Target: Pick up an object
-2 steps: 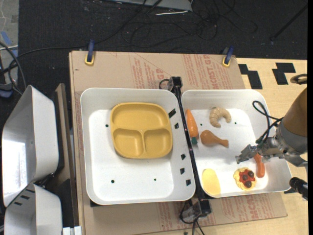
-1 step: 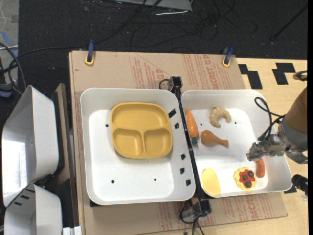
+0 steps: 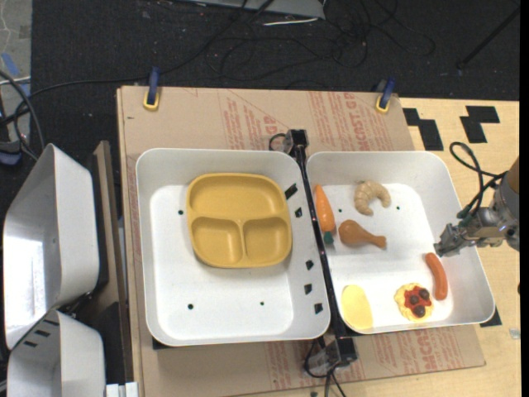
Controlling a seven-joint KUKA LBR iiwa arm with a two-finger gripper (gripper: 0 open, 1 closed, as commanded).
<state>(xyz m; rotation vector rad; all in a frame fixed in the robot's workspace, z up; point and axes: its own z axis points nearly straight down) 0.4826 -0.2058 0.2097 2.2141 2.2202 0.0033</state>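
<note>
Sausage (image 3: 437, 275) lies in right bin (image 3: 463, 197) by its right wall; gripper (image 3: 450, 240) just above it at the rim; fingers' state unclear; yellow plate (image 3: 240, 219) in left bin (image 3: 157, 246).

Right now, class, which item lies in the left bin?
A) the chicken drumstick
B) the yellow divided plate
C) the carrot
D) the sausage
B: the yellow divided plate sits alone in the left bin, while the food toys lie in the right bin.
</note>
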